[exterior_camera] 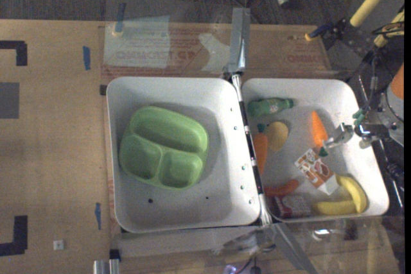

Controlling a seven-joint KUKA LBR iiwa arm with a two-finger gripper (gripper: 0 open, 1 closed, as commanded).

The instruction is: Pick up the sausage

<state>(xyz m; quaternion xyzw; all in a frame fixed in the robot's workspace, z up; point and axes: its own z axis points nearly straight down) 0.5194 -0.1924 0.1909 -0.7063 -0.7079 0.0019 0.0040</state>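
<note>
In the right bin, nearest to the camera, lie a banana and a small red packet. Just behind the packet is the sausage, reddish and flat on the floor near the left wall. It is not lifted yet, so the whole pick remains. Further back are a carton, two carrots and a green bottle. The gripper hovers above the right side, well apart from the sausage; whether it is open, I cannot tell. The left bin holds a green divided tray.
</note>
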